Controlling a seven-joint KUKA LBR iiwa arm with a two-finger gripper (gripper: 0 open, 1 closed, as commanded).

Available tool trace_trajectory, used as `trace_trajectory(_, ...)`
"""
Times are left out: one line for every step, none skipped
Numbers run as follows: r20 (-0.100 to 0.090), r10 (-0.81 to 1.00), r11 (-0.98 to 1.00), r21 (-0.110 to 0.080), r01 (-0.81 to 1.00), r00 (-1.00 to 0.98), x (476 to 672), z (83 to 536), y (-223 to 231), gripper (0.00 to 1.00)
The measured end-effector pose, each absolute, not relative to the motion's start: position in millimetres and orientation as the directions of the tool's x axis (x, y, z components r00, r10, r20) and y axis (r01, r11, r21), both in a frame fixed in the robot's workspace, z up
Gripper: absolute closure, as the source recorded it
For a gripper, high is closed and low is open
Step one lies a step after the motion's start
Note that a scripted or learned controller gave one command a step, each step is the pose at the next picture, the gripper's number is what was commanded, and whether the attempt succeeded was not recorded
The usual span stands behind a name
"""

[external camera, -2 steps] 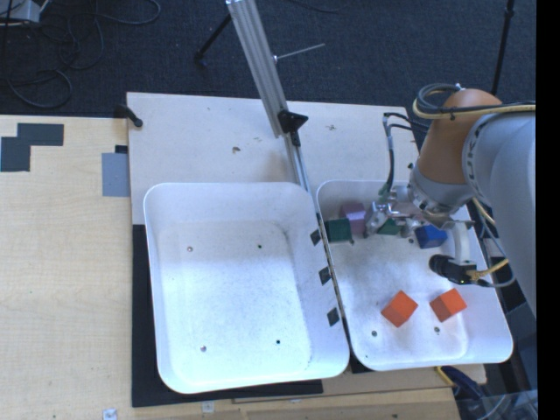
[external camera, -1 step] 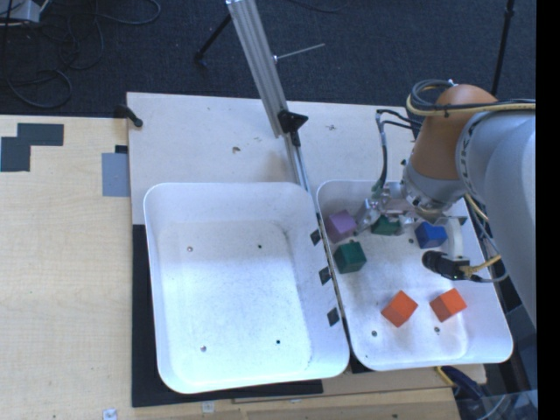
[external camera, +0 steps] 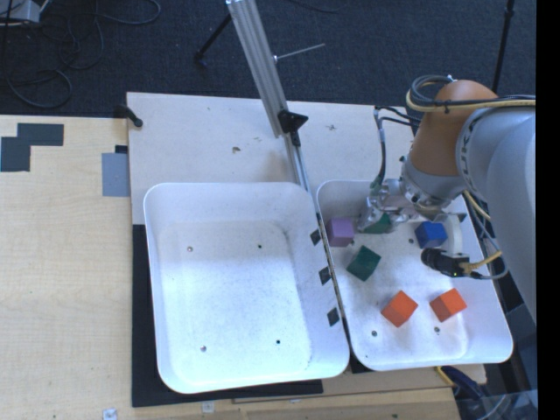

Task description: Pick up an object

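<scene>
The grey arm with its orange band [external camera: 446, 138] reaches in over the right-hand shallow white plastic bin [external camera: 490, 344], and its metal end effector [external camera: 385, 210] hangs low near that bin's far edge, just above or touching a small dark green block [external camera: 379, 226] that is partly hidden beneath it; whether the end effector is open, closed or gripping that block cannot be told from this angle. Just beside it toward the dividing wall lies a pale purple cube [external camera: 342, 230], close to the bin's left rim. A blue cube [external camera: 430, 233] sits on the other side of the end effector, nearer the right rim and partly under the arm's cables. A dark green cube [external camera: 363, 262], tilted on a corner, lies near the middle of the bin. Two orange cubes lie toward the near edge, one [external camera: 400, 308] central and one [external camera: 448, 304] closer to the right rim, apart from each other. The near left corner of this bin offers bare floor. The left-hand shallow white bin [external camera: 175, 208] shows wide bare floor from rim to rim. A slanted aluminium rail [external camera: 261, 64] rises from the table [external camera: 52, 261] behind the bins. No writing or labels can be read.
</scene>
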State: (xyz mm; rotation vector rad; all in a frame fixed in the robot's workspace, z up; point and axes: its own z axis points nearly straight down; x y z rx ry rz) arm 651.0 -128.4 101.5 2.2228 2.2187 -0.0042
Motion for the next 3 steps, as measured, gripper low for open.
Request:
trace_trajectory(0.004,1.0,0.007,0.006,1.0,-0.008,658.4,195.3,-30.4,1.0)
trace_trajectory(0.0,1.0,0.003,-0.004,1.0,-0.003,656.1,189.9,-34.3,0.0)
trace_trajectory(0.0,1.0,-0.007,-0.005,1.0,0.007,636.0,128.8,-107.7,0.0)
